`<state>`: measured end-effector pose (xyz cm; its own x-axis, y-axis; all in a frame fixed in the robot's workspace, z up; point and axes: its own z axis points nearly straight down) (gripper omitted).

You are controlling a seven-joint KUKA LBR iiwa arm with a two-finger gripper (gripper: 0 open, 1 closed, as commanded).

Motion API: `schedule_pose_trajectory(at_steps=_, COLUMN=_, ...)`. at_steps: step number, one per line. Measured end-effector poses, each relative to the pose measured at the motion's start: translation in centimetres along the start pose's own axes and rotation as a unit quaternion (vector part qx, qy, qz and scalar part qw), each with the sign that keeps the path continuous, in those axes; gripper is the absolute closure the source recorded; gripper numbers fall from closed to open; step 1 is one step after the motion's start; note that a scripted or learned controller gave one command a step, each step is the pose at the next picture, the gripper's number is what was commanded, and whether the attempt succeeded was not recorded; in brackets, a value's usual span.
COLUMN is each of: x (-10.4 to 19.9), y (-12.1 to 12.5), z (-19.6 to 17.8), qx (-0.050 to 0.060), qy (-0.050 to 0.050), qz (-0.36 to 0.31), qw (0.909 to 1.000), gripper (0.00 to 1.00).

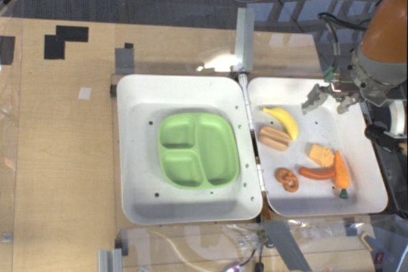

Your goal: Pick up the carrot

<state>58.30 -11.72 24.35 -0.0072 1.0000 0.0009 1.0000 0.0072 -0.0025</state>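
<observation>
Two white bins sit side by side. The left bin (131, 137) holds a green tray (197, 150) with three compartments, all bare. It reads as a drop-off place, though the task names none.

The right bin (373, 200) carries the food items, loosely scattered: a banana (282, 119) near its centre-left, a hot dog (273, 137) just below it, a pretzel (287, 179) at about 7 o'clock from bin centre, and a cracker (320, 155) with a sausage (317, 172) just below it. Their scatter suggests no deliberate order.

The carrot (341, 172) lies at roughly 4 o'clock in the right bin, orange body running up-down with its green tip toward the front wall. Its left flank appears to touch the end of the sausage, and the cracker is just beside its upper end — a crowded spot for a grasp.

The gripper (327, 99) hangs over the top-right part of that bin, its two fingers spread apart with nothing between them. The arm (386, 35) comes in from 2 o'clock.

From the gripper, the carrot lies at about 5 o'clock, well apart and lower. Judgement: the approach is not yet made — the tool must travel toward the front and descend, and the neighbouring sausage risks being caught with the carrot.
</observation>
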Motion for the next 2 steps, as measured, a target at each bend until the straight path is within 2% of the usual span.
schedule_pose_trajectory(at_steps=1, x=-6.0, y=-8.1, z=9.8, qx=0.0, qy=0.0, qz=-0.107, qw=0.9942, gripper=0.0)
schedule_pose_trajectory(at_steps=2, x=-8.8, y=-9.1, z=15.4, qx=-0.009, qy=-0.004, qz=-0.151, qw=0.9885, gripper=0.0)
